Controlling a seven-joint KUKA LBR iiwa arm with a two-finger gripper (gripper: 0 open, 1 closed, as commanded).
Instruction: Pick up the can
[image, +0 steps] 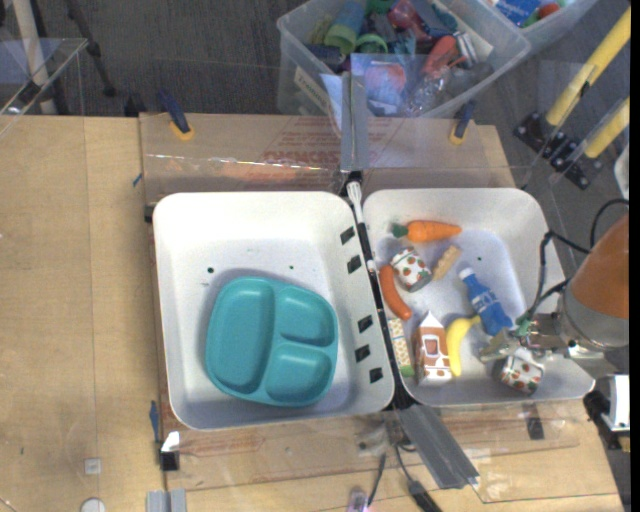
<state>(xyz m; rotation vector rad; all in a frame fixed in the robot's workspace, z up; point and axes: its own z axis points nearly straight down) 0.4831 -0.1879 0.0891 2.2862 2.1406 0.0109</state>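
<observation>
- Two white bins side by side on the bench: left bin, right bin.
- Left bin holds a teal divided plate, lying flat.
- Arm enters from the right, orange band visible; gripper is down inside the right bin near its front right corner.
- Two cans with a red-and-white pattern show. One can sits in the upper middle of the right bin, just below the carrot, well apart from the gripper.
- Second can lies just below the gripper, at or touching its tip; whether it sits between the jaws cannot be made out.
- Jaw state: cannot tell; metal parts are a blur at this size.
- Blue bottle lies tilted just up-left of the gripper.
- Banana and small carton stand side by side, left of the gripper.
- A red-orange piece lies along the divider.
</observation>
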